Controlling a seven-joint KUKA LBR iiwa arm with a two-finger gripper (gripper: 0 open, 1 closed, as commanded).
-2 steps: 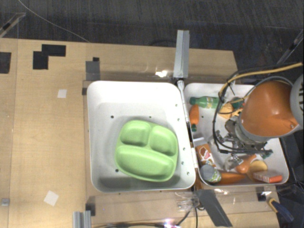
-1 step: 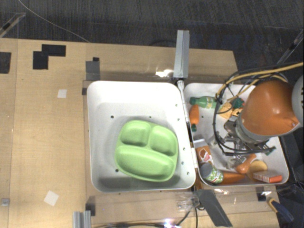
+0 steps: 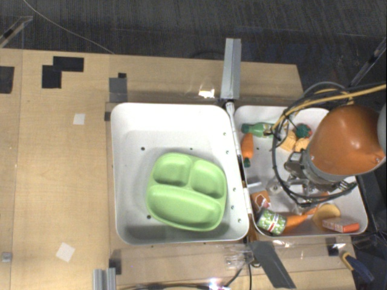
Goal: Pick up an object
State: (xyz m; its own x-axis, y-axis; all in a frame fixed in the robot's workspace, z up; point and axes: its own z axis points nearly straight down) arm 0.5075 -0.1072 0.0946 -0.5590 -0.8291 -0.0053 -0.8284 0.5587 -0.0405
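Observation:
The arm, with its orange band point(image 3: 346, 139), hangs over the right bin point(image 3: 257, 169) and hides the gripper beneath it. Around it in that bin lie small objects: a green bottle point(image 3: 257, 127) at the back, an orange carrot-like piece point(image 3: 247, 145) by the left wall, a green-and-white can point(image 3: 271, 222) at the front, an orange stick point(image 3: 298, 220), a tan round piece point(image 3: 327, 211), a red-and-tan block point(image 3: 341, 225) and a yellowish piece point(image 3: 290, 141). The left bin point(image 3: 130, 132) holds a green divided plate point(image 3: 186, 190).
Black cables point(image 3: 284, 162) loop from the wrist over the middle of the right bin. A metal post point(image 3: 230, 68) stands behind the wall between the two bins. Wooden bench surface point(image 3: 54, 180) lies open to the left.

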